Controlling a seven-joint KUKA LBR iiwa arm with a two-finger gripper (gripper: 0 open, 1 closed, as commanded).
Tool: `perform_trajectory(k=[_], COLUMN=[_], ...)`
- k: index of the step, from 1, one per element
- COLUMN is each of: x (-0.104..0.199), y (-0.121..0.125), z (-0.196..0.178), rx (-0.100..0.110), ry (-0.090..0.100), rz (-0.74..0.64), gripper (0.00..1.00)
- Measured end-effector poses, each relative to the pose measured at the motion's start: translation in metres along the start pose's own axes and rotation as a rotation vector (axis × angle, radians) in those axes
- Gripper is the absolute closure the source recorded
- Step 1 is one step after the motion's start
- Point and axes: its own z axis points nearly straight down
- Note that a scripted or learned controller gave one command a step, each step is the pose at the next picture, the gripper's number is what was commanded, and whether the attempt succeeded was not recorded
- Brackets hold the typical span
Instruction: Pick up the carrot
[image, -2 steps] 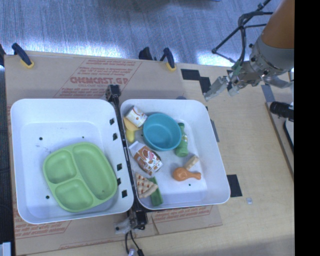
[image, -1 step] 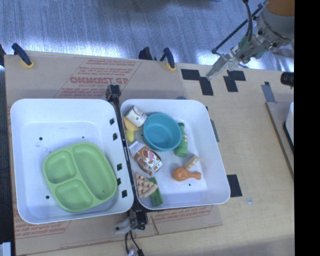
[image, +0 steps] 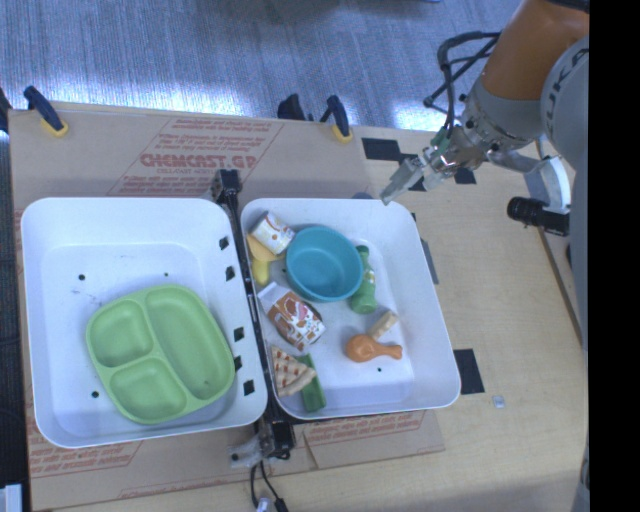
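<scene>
Poised over the far right corner of the right bin (image: 441, 345), just outside its rim, with the tool (image: 400, 186) slanted down and inward; impossible to tell from here whether open or closed, so best to confirm a wide opening before descending. Nothing visibly held. Judged to be at the approach stage, with the whole grasp yet to do. Taking the carrot (image: 372, 348) to be the small orange piece lying flat on the bin floor, in the near right part, well apart from the tool and on the near side of the blue bowl (image: 323, 263). Worth noting the thick rounded end toward the bin's middle and the thin end pointing toward the right wall. Better to travel across above the clutter rather than sweeping low, passing clear of the bowl and the green piece (image: 366, 290) leaning against it. Then to come straight down over the thick end, closing across the short width rather than along the length. Care needed with the tan chunk (image: 382, 323) sitting just beside the carrot on the far side: easy to nudge or to pinch together with the target. Also worth keeping off the right wall, which lies near. Closing firmly, then lifting straight up and checking for the orange piece in the grip before moving away over the surface (image: 500, 330).
</scene>
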Motion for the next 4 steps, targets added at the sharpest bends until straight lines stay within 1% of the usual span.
perform_trajectory(k=[1,2,3,4], x=[0.015,0.011,0.0,0.022], y=[0.005,-0.006,-0.005,-0.046], z=[-0.13,0.091,-0.026,0.175], rx=[-0.019,0.003,-0.015,-0.004], ry=[-0.018,0.002,-0.017,-0.001], rz=[-0.345,-0.34,-0.539,-0.403], gripper=[0.0,0.0,0.0,0.0])
